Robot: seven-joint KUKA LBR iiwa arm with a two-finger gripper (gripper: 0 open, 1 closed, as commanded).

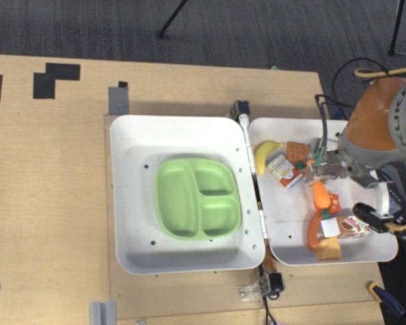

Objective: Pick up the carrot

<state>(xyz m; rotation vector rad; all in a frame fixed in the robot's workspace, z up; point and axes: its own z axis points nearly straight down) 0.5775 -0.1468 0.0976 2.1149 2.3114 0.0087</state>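
- Your gripper sits just above the carrot in the right bin; can't tell its opening.
- Banana lies left of the carrot.

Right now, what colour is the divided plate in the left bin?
Light green; the plate shows best in the camera view.

tool fingers hidden, arm cropped right

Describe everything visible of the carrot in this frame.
The carrot is a small, bright orange piece, smooth and plastic-looking like toy food. It lies in the right bin, near its middle, roughly lengthwise toward the camera. Its far end sits right below the hand; its near end meets a red item and other packets. Whether the hand touches it cannot be told.
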